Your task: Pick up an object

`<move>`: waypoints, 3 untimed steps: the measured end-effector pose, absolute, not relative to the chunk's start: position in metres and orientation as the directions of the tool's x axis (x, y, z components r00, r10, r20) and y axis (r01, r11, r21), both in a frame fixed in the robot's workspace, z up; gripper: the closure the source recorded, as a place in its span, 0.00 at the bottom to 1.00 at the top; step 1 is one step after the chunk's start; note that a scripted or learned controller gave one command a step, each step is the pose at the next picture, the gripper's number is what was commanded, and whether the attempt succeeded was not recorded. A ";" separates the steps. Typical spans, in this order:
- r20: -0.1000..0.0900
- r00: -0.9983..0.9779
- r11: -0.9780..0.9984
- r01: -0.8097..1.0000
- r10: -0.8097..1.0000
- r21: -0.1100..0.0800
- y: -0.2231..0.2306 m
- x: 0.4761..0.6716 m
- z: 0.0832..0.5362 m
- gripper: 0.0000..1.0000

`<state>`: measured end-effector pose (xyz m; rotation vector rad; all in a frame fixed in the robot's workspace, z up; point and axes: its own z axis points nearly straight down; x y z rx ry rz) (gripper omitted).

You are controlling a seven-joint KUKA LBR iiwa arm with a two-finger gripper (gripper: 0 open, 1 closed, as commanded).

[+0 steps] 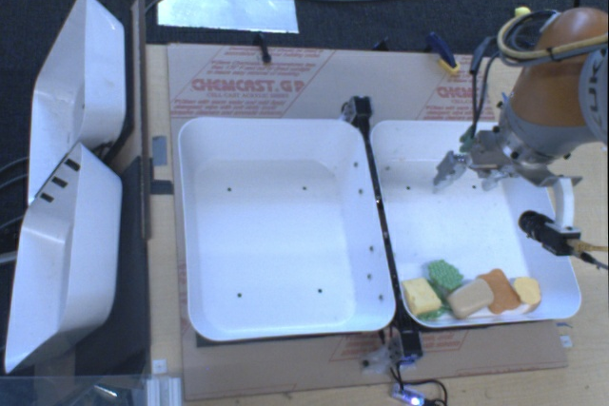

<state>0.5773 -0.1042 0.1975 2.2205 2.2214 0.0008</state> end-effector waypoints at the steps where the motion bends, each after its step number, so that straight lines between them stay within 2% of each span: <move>1: 0.000 0.000 0.000 1.000 1.000 0.001 -0.084 0.499 0.207 0.00; 2: -0.001 -0.001 0.001 1.000 1.000 0.004 -0.104 0.585 0.228 0.00; 3: 0.002 0.001 -0.001 1.000 1.000 -0.012 -0.092 0.518 0.093 0.00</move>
